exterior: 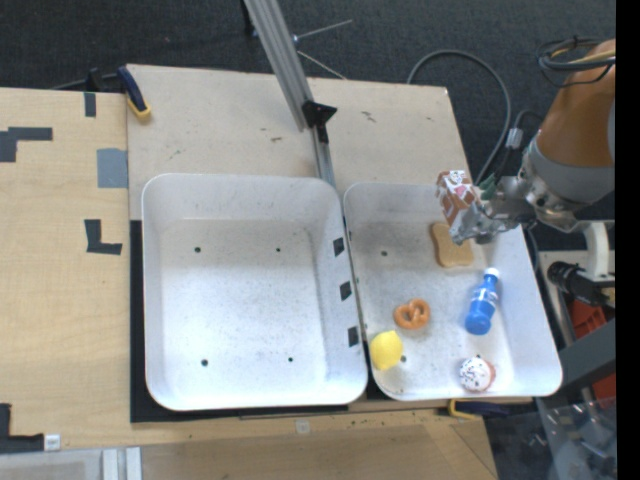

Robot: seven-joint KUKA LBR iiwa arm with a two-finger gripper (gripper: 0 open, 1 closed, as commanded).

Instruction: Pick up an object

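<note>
While the gripper (470, 230) hangs at about two o'clock in the right bin (520, 268), its grip on anything impossible to tell, a red-and-white box (455, 194) sits touching it, above a tan slice (452, 247).

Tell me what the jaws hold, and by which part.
Cannot be told. The gripper sits beside the red-and-white box, above the toast slice, but no object shows between its jaws.

A pale wooden bench (60, 268) stands on dark carpeted floor (120, 13).
</note>
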